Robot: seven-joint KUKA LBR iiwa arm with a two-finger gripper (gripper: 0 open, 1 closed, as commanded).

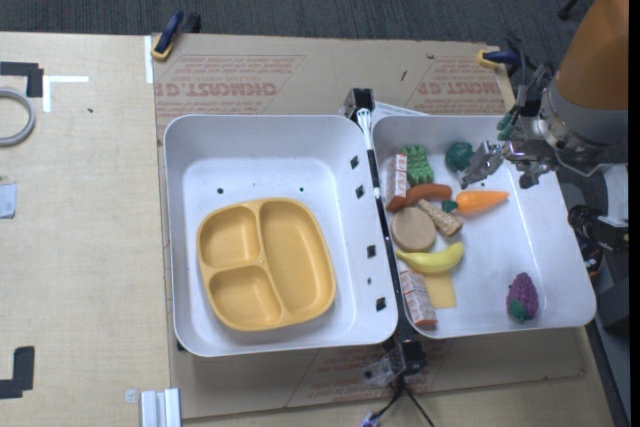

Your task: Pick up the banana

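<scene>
The yellow banana (432, 259) lies curved in the right bin (560, 255), near its left wall and just below a round brown cookie (413, 229). My gripper (482, 165) hangs over the upper part of the same bin, just above the orange carrot (480, 202) and beside the green broccoli (459, 155). It is well up and to the right of the banana and apart from it. Nothing is visibly held.
Around the banana lie a sausage (420, 195), a wrapped bar (398, 177), a second wrapper (418, 300), a yellow cheese slice (441, 291) and a green vegetable (416, 163). Purple grapes (521, 296) sit at the lower right. The left bin (200, 155) holds a yellow divided plate (265, 262).
</scene>
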